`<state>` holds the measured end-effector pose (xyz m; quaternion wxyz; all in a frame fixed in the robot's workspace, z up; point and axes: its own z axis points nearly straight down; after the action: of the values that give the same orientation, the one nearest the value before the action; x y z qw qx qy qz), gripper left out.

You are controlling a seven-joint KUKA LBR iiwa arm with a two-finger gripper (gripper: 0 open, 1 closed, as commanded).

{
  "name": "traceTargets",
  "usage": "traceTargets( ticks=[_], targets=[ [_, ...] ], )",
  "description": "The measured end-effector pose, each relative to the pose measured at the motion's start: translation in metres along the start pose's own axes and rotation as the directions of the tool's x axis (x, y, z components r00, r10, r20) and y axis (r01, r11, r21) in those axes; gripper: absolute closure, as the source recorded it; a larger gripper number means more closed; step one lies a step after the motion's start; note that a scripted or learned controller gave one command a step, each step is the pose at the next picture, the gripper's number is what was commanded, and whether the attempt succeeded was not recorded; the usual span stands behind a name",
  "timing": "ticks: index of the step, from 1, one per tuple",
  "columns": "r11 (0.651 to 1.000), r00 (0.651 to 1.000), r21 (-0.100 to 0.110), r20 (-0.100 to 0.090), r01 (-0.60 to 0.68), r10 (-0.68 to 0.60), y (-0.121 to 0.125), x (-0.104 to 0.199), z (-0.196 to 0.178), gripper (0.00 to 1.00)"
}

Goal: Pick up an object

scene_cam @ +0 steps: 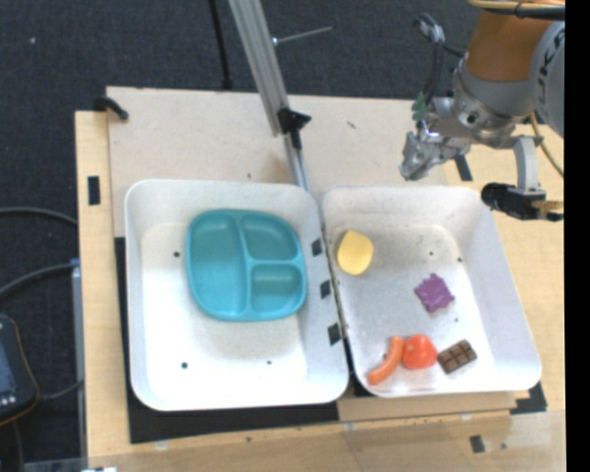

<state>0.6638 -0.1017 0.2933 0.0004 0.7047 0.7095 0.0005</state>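
Note:
The right bin [492, 254] holds a yellow rounded object [355, 252] near its left wall, a small purple piece [434, 293] in the middle, and at the front an orange carrot-like piece [385, 363], a red-orange lump [419, 353] and a brown chocolate-like block [457, 356]. My gripper [416, 159] hangs above the back rim of the right bin, well behind all of these objects and touching none. Nothing shows between its fingers.
The left bin [157, 293] holds a teal divided plate [246, 264]. A slanted metal post [265, 57] rises behind the bins, near their shared wall. The bench board [177, 136] lies bare behind the bins.

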Motion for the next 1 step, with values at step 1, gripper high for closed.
traceTargets(
  ticks=[1],
  targets=[
    [1.0, 1.0, 0.002, -0.001, 0.0, 0.0, 0.0038, 0.0566, 0.0187, 1.0]
  ],
)
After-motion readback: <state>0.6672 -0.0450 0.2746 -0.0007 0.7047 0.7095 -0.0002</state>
